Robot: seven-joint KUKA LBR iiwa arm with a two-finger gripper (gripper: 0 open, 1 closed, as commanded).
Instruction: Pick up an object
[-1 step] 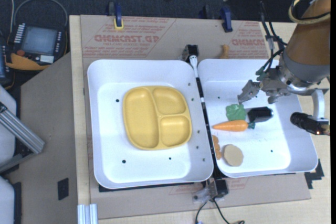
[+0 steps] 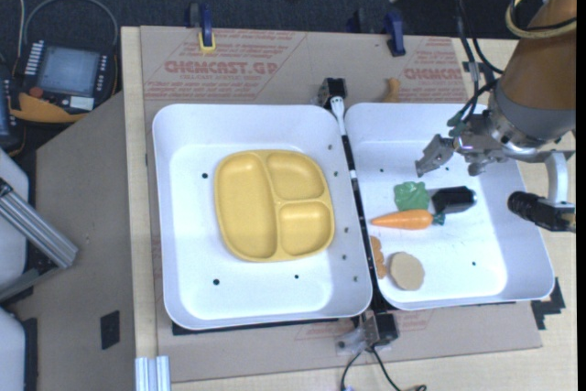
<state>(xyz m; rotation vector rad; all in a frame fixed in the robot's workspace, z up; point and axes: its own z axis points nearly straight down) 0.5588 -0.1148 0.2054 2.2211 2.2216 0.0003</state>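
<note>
Nothing is lifted yet. Nearest in the right bin (image 2: 522, 284) lies a tan cookie (image 2: 406, 270); just beyond it the carrot (image 2: 403, 220), a likely target, with a green piece (image 2: 411, 195) and black marker (image 2: 452, 199) behind. Farther still, above the carrot, the hand (image 2: 456, 156) hovers spread and empty.

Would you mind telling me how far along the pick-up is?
Nothing looks picked yet: the carrot, green piece and black object lie in the right bin. The gripper hovers above them, fingers open, holding nothing. Descent, grasp and lift remain.
</note>
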